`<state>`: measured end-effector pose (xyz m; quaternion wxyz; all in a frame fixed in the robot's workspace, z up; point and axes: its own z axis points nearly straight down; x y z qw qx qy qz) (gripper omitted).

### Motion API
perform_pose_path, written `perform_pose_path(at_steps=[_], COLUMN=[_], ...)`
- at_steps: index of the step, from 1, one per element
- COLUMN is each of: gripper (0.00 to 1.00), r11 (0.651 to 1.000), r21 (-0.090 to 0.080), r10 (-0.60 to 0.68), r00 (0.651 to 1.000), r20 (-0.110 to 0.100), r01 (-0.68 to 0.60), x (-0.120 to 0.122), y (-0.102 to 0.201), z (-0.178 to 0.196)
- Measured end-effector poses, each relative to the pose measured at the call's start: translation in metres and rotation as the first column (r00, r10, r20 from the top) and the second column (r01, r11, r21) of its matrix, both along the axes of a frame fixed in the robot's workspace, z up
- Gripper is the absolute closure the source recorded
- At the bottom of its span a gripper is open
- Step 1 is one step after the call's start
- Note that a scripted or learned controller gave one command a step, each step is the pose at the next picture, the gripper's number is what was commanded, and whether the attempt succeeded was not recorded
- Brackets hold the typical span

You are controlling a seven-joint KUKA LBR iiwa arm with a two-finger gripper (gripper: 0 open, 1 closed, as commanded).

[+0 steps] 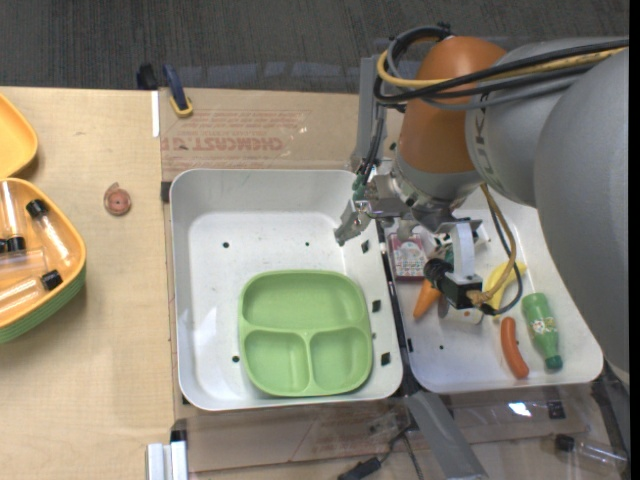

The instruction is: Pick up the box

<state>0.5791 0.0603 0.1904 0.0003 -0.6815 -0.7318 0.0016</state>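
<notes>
Item: box (408,256), small carton, right bin (560,368), under the gripper (400,230) (finger state: cannot tell). You'd find it light, stiff; grip its long sides. Carrot (426,299) at five o'clock.

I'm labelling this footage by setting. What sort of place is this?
Probably a robotics lab bench set up for pick-and-place trials: a grey and orange arm reaches over two white bins, one holding a green divided tray, the other toy food such as a carrot.
</notes>
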Motion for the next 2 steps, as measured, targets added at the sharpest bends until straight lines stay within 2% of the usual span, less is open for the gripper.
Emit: perform_pose_path(at_steps=[1, 2], gripper=[1.0, 1.0], r11=[1.0, 0.917], r21=[-0.003, -0.002], r10=[0.002, -0.398], r00=[1.0, 0.917], r20=[-0.002, -0.003], r01=[-0.002, 0.398], x=[0.0, -0.071], y=[-0.001, -0.035], z=[0.008, 0.0])
